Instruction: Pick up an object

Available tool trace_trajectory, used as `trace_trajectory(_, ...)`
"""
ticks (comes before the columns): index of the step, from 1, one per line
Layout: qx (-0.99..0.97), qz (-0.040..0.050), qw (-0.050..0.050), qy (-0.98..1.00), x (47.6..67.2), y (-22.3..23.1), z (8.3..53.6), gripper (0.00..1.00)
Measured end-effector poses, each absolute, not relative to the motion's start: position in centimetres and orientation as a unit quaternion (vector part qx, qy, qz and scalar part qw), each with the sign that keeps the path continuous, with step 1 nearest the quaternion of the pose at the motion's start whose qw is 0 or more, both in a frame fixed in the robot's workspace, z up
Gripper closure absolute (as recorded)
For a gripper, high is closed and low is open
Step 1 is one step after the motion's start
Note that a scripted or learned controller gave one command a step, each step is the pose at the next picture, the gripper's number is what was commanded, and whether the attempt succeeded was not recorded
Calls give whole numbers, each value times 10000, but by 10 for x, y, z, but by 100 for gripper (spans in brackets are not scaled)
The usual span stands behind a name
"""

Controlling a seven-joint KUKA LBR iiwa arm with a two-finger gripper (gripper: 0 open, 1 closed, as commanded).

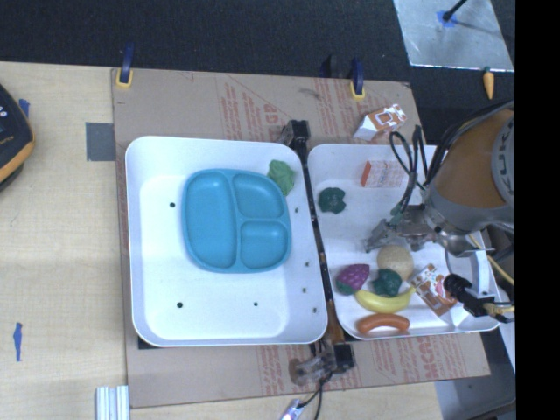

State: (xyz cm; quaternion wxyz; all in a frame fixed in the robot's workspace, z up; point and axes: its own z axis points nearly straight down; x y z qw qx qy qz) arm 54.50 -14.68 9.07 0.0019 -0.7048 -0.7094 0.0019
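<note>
Arm: the grey KUKA arm (477, 169), orange band showing, reaches in from the right over the right bin (350, 160).
Gripper: the gripper (394, 232) sits low in the right bin, just above the pale round fruit (395, 257); whether it is spread or closed cannot be told, and nothing is seen between its parts.
Toy food: below the pale round fruit lie a dark green vegetable (386, 281), a yellow banana (383, 301) and a red sausage (382, 324); a magenta berry (353, 277) lies to its left.
Other items: a dark green piece (332, 200) sits up and left of the pale fruit, an orange-and-white carton (380, 174) above it, a red-and-white packet (432, 289) to its lower right.
Left bin: the left bin (157, 261) carries a blue divided plate (235, 220), with a light green leafy piece (282, 176) at the plate's upper right corner.
</note>
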Motion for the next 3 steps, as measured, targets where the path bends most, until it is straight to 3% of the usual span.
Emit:
trace_trajectory(1,-7061,5,-8,-7081,588,-213,237,0)
trace_trajectory(2,-7056,14,3,-7086,540,-157,100,0)
trace_trajectory(3,-7049,19,4,-7093,541,-159,112,100)
